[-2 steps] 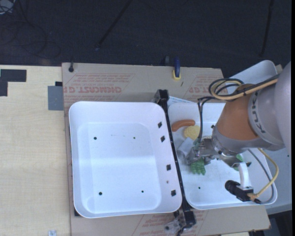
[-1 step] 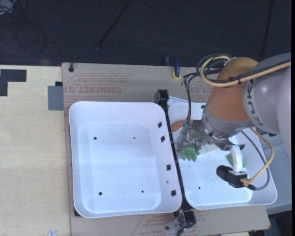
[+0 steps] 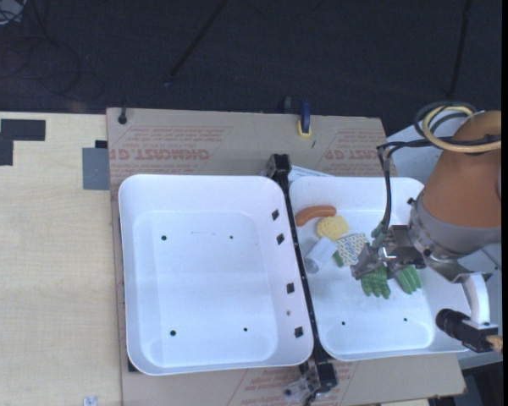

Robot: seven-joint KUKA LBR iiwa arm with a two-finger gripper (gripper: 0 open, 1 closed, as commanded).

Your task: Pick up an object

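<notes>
From the fixed camera above the table (image 3: 51,252), two white bins sit side by side on a cardboard sheet. The left bin (image 3: 205,273) shows bare floor. The right bin (image 3: 381,328) holds a small cluster of objects toward its upper middle: an orange sausage-shaped piece (image 3: 315,215), a yellow lumpy piece (image 3: 331,227) just below it, a patterned whitish piece (image 3: 350,247), and a green knobbly object (image 3: 389,282) to the lower right. The arm (grey, with its orange band) reaches in from the right, and the gripper (image 3: 374,260) hangs low over the cluster, just above the green object. Whether it is spread or pinched I cannot tell.
</notes>
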